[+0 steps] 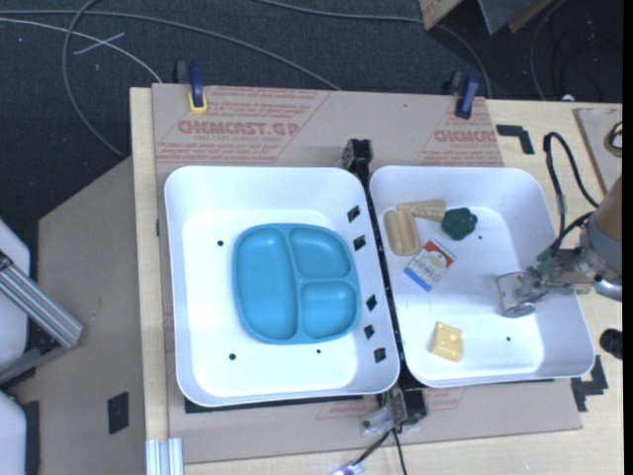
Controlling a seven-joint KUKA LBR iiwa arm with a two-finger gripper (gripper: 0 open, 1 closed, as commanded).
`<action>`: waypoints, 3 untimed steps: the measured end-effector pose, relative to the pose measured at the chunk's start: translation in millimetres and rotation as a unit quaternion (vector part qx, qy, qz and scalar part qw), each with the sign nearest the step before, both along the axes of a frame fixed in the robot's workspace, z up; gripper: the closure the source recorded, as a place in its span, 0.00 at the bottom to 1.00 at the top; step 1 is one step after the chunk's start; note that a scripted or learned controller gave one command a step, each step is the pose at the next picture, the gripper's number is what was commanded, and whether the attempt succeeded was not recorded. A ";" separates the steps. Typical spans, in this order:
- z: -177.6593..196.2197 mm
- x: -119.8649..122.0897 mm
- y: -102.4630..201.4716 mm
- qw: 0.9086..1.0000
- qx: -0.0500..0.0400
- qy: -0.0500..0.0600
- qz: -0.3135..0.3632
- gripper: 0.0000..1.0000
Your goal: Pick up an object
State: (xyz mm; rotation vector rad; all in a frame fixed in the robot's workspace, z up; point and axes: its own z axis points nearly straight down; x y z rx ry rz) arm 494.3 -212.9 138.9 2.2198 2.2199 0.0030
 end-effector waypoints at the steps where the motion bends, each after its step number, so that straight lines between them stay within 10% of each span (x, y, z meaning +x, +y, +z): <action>1: 62.4 2.1 6.1 1.000 -0.001 -0.002 0.001 1.00; 3: 105.3 14.6 59.9 1.000 0.002 0.002 0.003 1.00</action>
